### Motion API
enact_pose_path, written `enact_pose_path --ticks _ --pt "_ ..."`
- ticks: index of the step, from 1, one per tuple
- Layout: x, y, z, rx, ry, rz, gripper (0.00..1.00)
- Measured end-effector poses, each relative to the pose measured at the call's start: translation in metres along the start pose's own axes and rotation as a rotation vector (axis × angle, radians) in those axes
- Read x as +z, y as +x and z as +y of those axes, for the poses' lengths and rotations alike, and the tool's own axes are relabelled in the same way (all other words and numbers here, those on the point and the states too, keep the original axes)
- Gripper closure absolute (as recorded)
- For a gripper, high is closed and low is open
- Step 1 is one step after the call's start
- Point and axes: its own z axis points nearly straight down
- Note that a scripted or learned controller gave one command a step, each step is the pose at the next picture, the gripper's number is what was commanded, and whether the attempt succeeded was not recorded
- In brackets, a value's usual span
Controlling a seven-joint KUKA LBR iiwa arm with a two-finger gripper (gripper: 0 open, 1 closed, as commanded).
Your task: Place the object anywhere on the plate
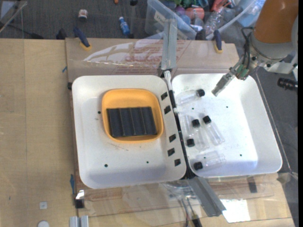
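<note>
Hovering over the upper part of the right bin, the end effector points down and to the left from the arm, and from the camera view I cannot tell how it is set, since it reads as one slim grey shape against the white floor; nothing is seen in it. Just to its left lies a clear vial with a black cap, close to the tip but apparently apart from it. More capped vials lie scattered lower in the same bin, some near the divider, one near the front edge. The orange plate sits in the left bin, well apart from the vials, with a dark ribbed block covering most of its middle. The step in hand looks like picking a vial, most likely the nearest one. To do it well, the tool should come down squarely across the vial's short axis, not along its length, because a clear round tube will probably roll or slip if pinched off centre. Taking it near the capped end may give a surer hold. For the later placing, the block's top or the bare orange rim both count, so the drop should be low and gentle over the tabletop bins
</note>
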Motion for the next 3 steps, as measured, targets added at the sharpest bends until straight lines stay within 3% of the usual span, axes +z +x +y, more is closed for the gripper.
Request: enact_pose_path --ticks 1,2,3 --pt "0.025 -0.019 -0.020 0.025 0.001 0.000 0.00" --pt "0.023 -0.020 -0.006 -0.260 -0.003 -0.005 0.00" --pt "-0.013 0.031 0.024 -0.273 -0.004 -0.005 0.00"
